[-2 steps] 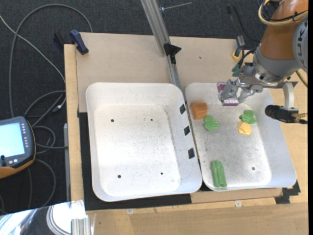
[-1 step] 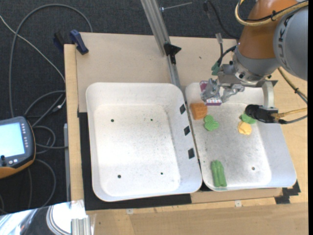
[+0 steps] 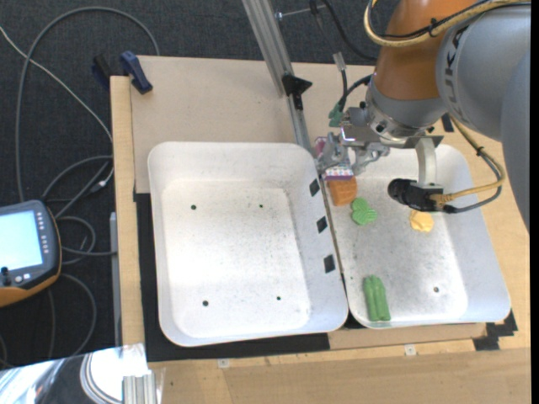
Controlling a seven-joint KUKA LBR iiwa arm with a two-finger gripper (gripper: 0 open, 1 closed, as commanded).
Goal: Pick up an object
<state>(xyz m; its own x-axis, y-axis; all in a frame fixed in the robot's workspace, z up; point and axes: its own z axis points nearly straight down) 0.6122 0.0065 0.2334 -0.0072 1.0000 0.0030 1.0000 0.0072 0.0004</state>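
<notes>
The gripper [image 3: 341, 160] hangs at the far left corner of the right bin [image 3: 472, 251], directly above an orange block [image 3: 343, 193] w/ a small purple-white piece [image 3: 338, 173] on top of it or just behind; I cannot separate them well. Whether the tool is released or clenched, I cannot tell: the wrist covers it from above.

The target seems to be the orange block, close to the wall between the bins. For a good pick, I think the arm must descend straight, keep away from the bin wall, and center over the block, not over the purple piece, otherwise the block can slip sideways.

Other obj. in the right bin: a green round piece [image 3: 365, 214] just near-right of the block, a yellow piece [image 3: 422, 221] further right, a long green piece [image 3: 376, 298] at the near edge. The left bin [image 3: 168, 225] lies beside.
</notes>
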